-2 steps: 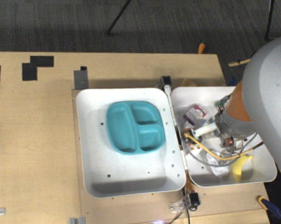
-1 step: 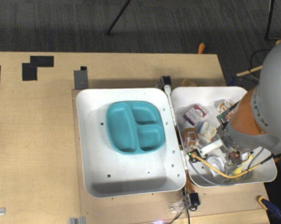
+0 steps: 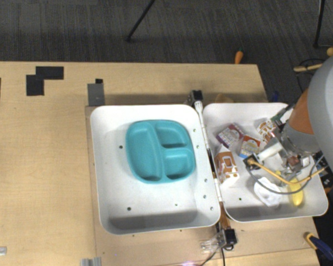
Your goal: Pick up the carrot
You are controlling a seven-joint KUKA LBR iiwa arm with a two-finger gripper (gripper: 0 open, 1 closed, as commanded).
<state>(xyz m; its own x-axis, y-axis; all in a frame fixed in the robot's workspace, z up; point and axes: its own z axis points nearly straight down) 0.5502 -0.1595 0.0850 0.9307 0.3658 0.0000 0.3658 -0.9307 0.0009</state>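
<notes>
My gripper (image 3: 290, 164) hangs low over the right half of the right bin (image 3: 236, 212), among its clutter. The grey arm with its orange band (image 3: 301, 116) covers that bin's right side. Just below the gripper lie a yellow rounded piece (image 3: 296, 198) and a white crumpled item (image 3: 266, 190). Left of the gripper are a purple and white packet (image 3: 230, 135), a brown and white packet (image 3: 227, 166) and a red-printed wrapper (image 3: 265, 128). Whatever lies under the arm is hidden.
The left bin (image 3: 112, 215) holds a teal divided plate (image 3: 159, 150) near its middle. The two bins meet at a raised white rim (image 3: 207, 155). Bare wooden bench (image 3: 42, 179) stretches to the left.
</notes>
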